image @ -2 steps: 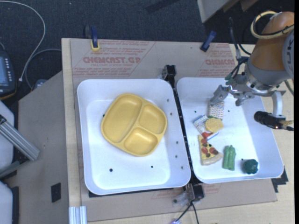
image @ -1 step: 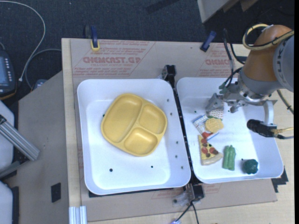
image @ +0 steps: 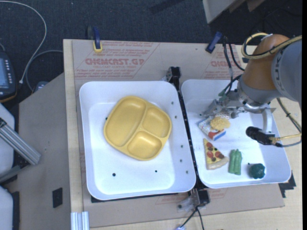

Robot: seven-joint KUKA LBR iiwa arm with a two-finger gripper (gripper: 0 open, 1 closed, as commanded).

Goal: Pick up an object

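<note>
My gripper (image: 224,110) hangs over the upper middle of the right bin (image: 283,169), just above a yellow crinkled snack (image: 220,123) that lies on a white, red and blue packet (image: 209,129). Closer to the bin's front edge lie a toy pizza slice (image: 214,155), a green pickle-like piece (image: 235,161) and a dark green round object (image: 256,170). The grey wrist hides whatever lies directly under it.
In the left bin (image: 91,143) rests a yellow divided plate (image: 137,127). A black ridge (image: 186,133) separates the two bins. A black part with a yellow cable (image: 261,136) juts out over the right bin beside the arm.
</note>
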